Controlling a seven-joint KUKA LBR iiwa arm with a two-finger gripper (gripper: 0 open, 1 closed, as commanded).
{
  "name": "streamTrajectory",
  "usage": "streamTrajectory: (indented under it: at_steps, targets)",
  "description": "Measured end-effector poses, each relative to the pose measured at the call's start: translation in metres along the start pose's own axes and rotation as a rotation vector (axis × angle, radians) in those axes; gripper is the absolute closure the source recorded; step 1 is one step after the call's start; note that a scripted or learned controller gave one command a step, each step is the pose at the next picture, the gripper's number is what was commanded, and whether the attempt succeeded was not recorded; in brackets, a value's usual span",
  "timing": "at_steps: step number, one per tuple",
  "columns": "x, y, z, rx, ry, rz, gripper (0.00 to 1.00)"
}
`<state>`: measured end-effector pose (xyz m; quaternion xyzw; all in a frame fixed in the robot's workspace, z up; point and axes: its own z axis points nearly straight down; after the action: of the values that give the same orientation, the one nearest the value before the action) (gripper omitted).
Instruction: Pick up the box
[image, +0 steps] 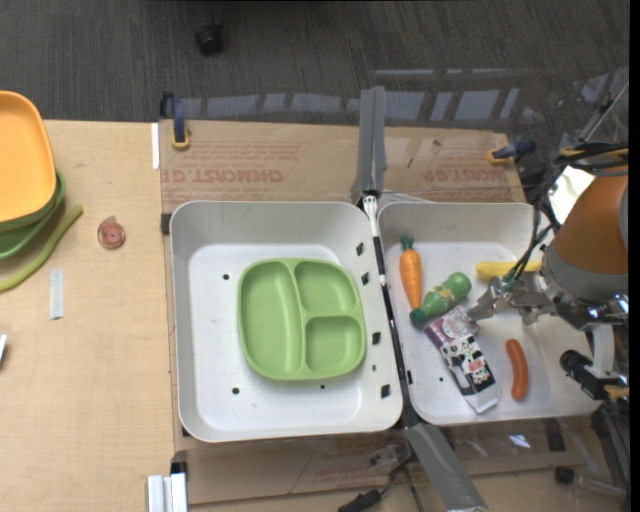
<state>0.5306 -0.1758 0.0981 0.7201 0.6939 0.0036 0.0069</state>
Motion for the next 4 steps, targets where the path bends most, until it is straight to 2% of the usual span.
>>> streamTrajectory:
  at_steps: [1, 2, 3, 4]
  targets:
    - [0.078, 0.000, 0.000, 0.003, 0.005, 0.031, 0.00]
    - [0.073, -0.053, 0.000, 0.004, 0.005, -0.021, 0.00]
    - [0.012, -0.050, 0.000, 0.002, 0.003, -0.164, 0.00]
    - [0.078, -0.052, 0.001, 0.003, 0.005, -0.206, 0.00]
